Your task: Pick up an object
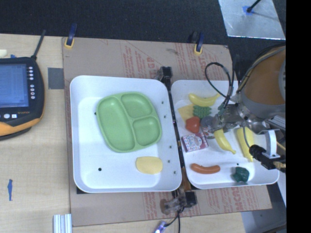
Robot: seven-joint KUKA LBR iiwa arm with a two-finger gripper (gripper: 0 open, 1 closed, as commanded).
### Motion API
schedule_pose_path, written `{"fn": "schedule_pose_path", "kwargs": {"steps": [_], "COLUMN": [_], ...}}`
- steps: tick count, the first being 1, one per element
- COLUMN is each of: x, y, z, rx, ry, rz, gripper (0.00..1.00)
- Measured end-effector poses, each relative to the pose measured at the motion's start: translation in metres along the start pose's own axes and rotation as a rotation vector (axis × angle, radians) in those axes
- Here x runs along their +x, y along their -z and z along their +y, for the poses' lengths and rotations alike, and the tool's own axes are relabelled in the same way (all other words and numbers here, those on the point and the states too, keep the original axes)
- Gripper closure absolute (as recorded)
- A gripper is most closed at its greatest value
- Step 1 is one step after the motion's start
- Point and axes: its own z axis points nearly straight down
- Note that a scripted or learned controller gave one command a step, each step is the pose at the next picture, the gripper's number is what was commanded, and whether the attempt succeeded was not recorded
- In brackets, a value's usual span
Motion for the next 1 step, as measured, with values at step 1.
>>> {"fn": "schedule_pose_path", "kwargs": {"steps": [1], "x": [0.0861], "y": [0.0363], "z": [0.0636], "rx": [-0.001], "ry": [-0.002], "rz": [0.002], "gripper": [1.00]}}
